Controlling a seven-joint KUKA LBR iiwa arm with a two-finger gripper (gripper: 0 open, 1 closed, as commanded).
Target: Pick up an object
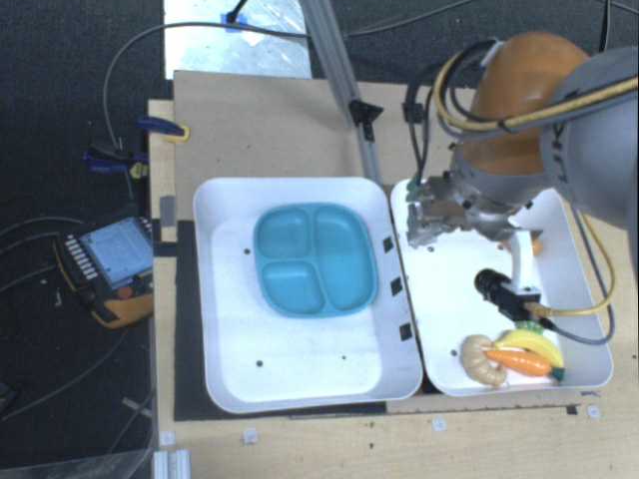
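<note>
**A:** Where are the things to pick?

**B:** In the shallow white right-hand bin (449, 297), bunched in its 5 o'clock corner. There is a yellow plastic toy banana (529, 342). An orange toy carrot with a green tip (519, 362) lies just under it at 6 o'clock, touching it. A beige knobbly toy root (481, 359) sits at the carrot's 9 o'clock end, also touching.

**A:** And the gripper?

**B:** The gripper (427, 218) sits at about 10 o'clock in that same bin, close to the wall beside the neighbouring bin and well apart from the toys. Whether it is spread or closed I cannot tell from this angle.

**A:** The rest of the robot?

**B:** The grey arm with its orange band (589, 118) comes in from 2 o'clock, covering the bin's far rim.

**A:** What lies further out?

**B:** The shallow white left-hand bin (300, 357) holds a turquoise three-compartment plastic plate (316, 259), flat, from the middle toward 12 o'clock. Both bins rest on the brown board tabletop (260, 128). At 9 o'clock, off its edge, lies a handheld device with a blue screen (110, 257).
</note>
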